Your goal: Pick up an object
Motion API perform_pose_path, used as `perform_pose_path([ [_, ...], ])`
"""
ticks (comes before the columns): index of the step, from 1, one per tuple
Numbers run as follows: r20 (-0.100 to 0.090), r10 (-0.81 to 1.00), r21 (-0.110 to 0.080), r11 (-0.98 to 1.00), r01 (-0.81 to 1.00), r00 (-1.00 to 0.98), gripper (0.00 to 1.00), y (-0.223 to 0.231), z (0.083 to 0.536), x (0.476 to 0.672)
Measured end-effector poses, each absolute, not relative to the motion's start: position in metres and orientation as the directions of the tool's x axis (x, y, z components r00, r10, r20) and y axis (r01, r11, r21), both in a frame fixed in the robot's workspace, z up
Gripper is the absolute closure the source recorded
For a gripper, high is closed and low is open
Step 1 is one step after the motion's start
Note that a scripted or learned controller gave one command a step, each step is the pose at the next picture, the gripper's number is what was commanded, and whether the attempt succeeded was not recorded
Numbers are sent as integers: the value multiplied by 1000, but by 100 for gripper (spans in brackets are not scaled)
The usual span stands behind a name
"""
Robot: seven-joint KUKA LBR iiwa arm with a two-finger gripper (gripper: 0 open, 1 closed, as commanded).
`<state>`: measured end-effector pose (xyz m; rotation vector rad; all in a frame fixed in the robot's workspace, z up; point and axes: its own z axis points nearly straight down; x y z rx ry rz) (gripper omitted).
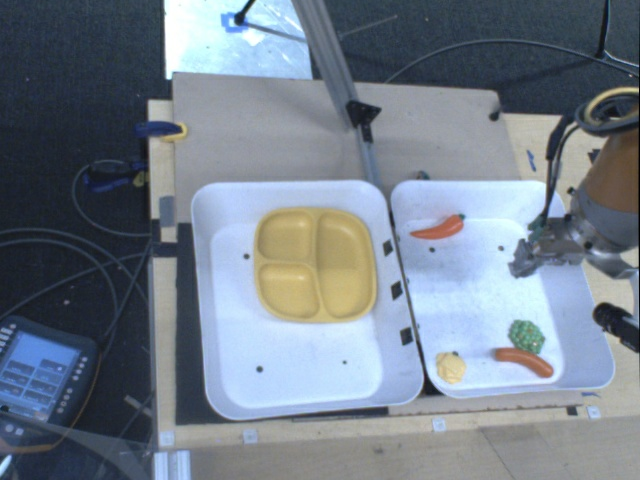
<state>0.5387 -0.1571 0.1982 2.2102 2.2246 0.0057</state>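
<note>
The gripper (527, 259) hovers at the right bin's (470, 298) right edge (jaw state unclear); a chili pepper (438, 228) lies upper left, broccoli (526, 335) and sausage (523, 361) lower right.

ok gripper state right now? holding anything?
Gripper: over the right bin near its right wall; open or shut cannot be told, and nothing visibly held. The chili pepper lies apart, up and left of it.

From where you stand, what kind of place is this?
Probably a robot lab test bench: two white bins holding toy food such as a chili pepper, a robot arm, and a control pendant among floor cables.
</note>
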Motion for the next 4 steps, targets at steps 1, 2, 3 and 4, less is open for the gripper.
perform_pose_path([
  [1, -1, 1000, 5, 6, 1000, -6, 100, -157, 224, 540],
  [2, 1, 1000, 4, 12, 1000, -12, 100, -106, 233, 560],
  [3, 2, 1000, 3, 11, 1000, -11, 100, -56, 242, 573],
  [4, 2, 1000, 2, 12, 1000, -12, 100, 0, 231, 583],
])
